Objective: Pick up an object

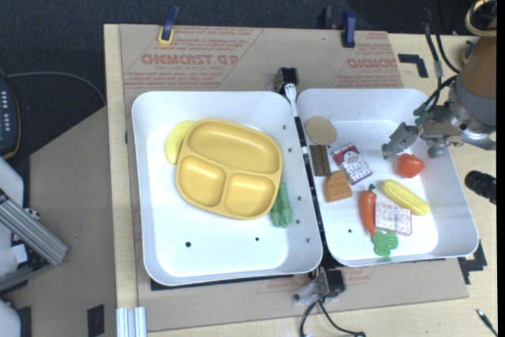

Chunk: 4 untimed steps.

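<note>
My gripper [417, 143] hangs over the right side of the right bin [446, 241], its fingers spread open with nothing between them. A red tomato-like piece [409, 165] lies just below the fingertips on the bin floor. Close by in the same bin are a yellow corn cob [405, 196], an orange carrot [368, 211] with a green top, a pink-and-white packet [392, 219], a red-and-white packet [353, 163], a brown bread-like piece [338, 187], a dark brown bar [319, 160] and a tan round disc [320, 129].
The left bin [158, 241] holds a yellow three-compartment tray [229, 170], with a yellow piece [177, 140] sticking out from under its left edge and a green piece [280, 209] at its right. Clamps sit on the board's far edge.
</note>
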Each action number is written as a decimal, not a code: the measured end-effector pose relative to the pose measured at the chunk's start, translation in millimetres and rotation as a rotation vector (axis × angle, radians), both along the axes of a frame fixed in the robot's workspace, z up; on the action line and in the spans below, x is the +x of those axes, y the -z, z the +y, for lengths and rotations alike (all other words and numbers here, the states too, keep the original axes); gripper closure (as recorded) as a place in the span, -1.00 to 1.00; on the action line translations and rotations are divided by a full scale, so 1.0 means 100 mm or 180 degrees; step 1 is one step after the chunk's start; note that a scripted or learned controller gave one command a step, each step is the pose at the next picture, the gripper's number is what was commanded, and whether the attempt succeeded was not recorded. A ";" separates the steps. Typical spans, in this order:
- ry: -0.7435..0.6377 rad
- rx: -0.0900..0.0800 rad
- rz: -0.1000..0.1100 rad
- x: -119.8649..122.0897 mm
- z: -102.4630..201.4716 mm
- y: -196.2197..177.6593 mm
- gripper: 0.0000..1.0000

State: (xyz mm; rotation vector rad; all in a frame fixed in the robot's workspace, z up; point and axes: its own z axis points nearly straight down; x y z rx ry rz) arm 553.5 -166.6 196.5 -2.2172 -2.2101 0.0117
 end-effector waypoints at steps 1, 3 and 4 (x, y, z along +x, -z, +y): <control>-0.0010 -0.0009 -0.0044 0.03 0.00 -0.07 -1.00; -0.0010 0.0000 -0.0022 0.00 0.12 0.82 -1.00; -0.0012 0.0005 -0.0045 0.02 0.12 1.09 -1.00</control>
